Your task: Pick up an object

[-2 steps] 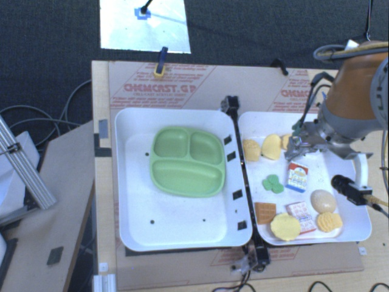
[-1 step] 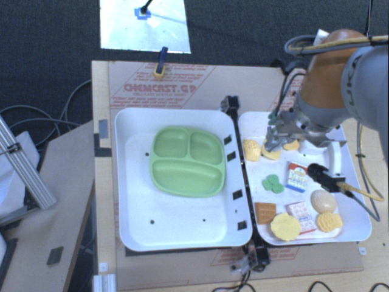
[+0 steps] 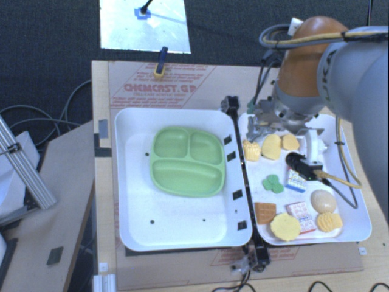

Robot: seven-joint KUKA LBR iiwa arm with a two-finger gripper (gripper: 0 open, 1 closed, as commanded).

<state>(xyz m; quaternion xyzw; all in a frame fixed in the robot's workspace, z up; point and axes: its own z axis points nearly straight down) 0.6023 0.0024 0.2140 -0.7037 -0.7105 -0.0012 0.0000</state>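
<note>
Our gripper (image 3: 267, 125) hangs low over the far end of the right-hand shallow white bin (image 3: 358, 224), and we cannot tell its state, since the grey wrist covers it. The nearest candidates lie just toward the near side of it: a pale yellow, wedge-shaped piece of toy cheese (image 3: 271, 146) with a smaller yellow lump (image 3: 290, 142) to its right and a knobbly yellow corn piece (image 3: 251, 150) to its left. Farther down we see smooth plastic food: a green leafy piece (image 3: 273, 184), a tan egg (image 3: 323, 201), a round yellow disc (image 3: 285, 227)
</note>
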